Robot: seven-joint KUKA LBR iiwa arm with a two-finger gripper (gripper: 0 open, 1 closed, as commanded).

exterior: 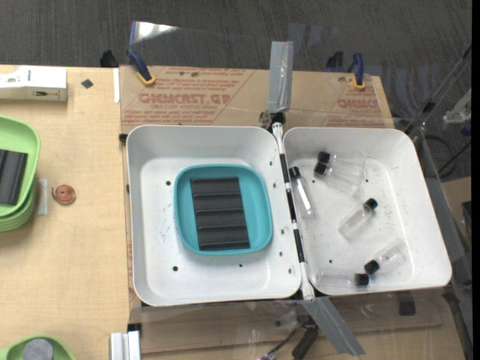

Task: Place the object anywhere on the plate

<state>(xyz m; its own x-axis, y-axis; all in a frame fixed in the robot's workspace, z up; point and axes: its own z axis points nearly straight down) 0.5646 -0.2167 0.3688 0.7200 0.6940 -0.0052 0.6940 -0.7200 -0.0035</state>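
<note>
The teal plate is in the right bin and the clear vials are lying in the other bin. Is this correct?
Not quite: the camera view shows the teal plate in the left bin. The clear vials lie in the other bin, the right bin.

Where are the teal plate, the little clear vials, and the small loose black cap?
teal plate [184, 214], camera view, left rim.
clear vial [355, 218], camera view, glass body.
loose black cap [362, 280], camera view, top.
</note>
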